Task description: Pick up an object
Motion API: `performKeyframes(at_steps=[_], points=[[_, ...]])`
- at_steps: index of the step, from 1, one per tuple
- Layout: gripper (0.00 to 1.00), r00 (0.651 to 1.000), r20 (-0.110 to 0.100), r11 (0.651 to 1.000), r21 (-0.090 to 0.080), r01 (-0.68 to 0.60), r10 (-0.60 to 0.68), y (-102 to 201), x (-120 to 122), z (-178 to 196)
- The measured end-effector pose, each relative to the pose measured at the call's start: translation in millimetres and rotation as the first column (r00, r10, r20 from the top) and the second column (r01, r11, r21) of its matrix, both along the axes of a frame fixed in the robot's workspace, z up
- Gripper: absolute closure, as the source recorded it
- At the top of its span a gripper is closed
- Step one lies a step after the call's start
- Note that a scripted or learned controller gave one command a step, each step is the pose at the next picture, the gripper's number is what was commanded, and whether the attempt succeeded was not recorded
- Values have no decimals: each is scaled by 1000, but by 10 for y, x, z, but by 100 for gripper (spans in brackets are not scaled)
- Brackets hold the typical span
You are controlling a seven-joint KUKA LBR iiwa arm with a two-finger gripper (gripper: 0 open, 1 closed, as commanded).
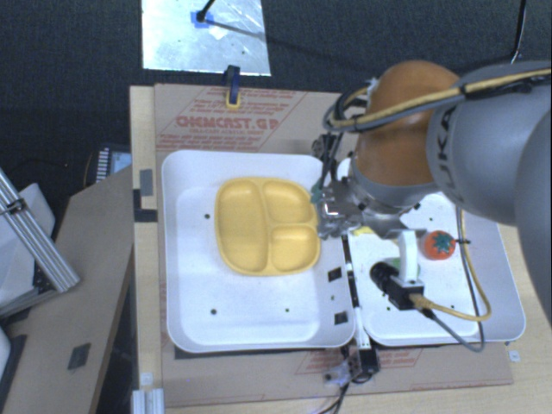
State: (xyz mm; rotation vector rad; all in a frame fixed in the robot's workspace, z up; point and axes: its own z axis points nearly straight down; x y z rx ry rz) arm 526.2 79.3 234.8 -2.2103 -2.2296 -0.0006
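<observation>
Hand (326, 218) beside yellow plate (263, 225) (touching).

We see a pale yellow divided plastic plate (265, 226) in the glossy white shallow left bin (194, 317), and a red-orange toy tomato (437, 245) with a green top at centre right.

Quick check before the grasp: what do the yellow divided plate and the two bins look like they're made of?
The yellow divided plate looks like moulded plastic, smooth with a soft sheen and rounded compartment ridges. The left bin and right bin look like thin formed white plastic, matte to slightly glossy, with rolled rims. I can't confirm either by sight alone.
</observation>
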Motion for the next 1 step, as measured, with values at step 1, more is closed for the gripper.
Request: performKeyframes(at_steps=[1], points=[[100, 1000, -2, 1000, -1, 1, -1, 277, -342, -86]])
